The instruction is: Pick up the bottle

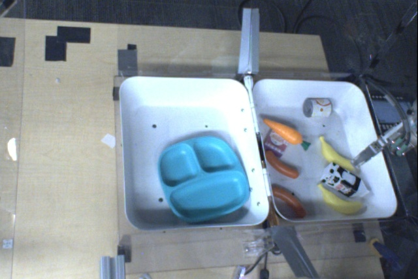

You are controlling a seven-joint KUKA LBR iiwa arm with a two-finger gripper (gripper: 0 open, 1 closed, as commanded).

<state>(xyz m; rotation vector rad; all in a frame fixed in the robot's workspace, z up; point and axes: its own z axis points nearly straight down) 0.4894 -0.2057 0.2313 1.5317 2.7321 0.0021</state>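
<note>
A small black-and-white bottle (pixel 341 181) lies in the right bin (pixel 353 93), near its front right corner, between two yellow bananas (pixel 334 153). My gripper (pixel 363 155) reaches in over the bin's right wall. Its tip hangs just above and right of the bottle, close to the upper banana, and nothing is visibly held. A short tan cylinder with a white end (pixel 318 107) lies on its side near the bin's back wall.
The right bin also holds an orange carrot (pixel 283 131), a purple item (pixel 275 145) and two brown sausages (pixel 282 168) along its left side. A blue divided plate (pixel 204 178) sits in the left bin (pixel 150 108). A metal post (pixel 249 42) stands behind the bins.
</note>
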